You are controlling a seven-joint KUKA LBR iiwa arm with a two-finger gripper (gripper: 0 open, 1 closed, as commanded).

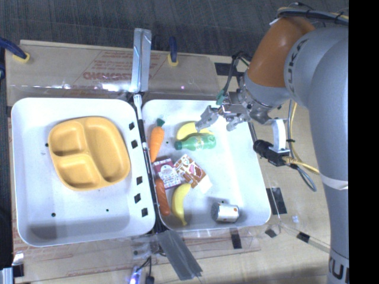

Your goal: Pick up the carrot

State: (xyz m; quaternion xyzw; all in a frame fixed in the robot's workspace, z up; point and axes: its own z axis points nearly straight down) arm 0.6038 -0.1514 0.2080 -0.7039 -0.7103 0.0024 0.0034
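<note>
Left bin [23, 158] holds a yellow divided plate [89, 152], sitting left of centre. Right bin [251, 188] has the clutter. Carrot [156, 142] lies along that bin's left wall, far half, green top pointing far, tip pointing near; nothing touching it from above. Just near of it, a snack packet [179, 171], then a second orange piece [162, 196] against the same wall, and a banana [179, 205] beside it, partly under the packet. Right of the carrot, a green bottle [195, 141] lies on its side with another banana [186, 129] behind it, touching. A small can [226, 212] sits near-right in the bin. End effector [224, 116] hovers over the far middle of the right bin, just right of the bottle and banana, well apart from the carrot; fingers look spread, nothing between them. Arm [308, 58] comes in from the right, orange band up top. Bench [177, 64] shows beyond the bins.
</note>
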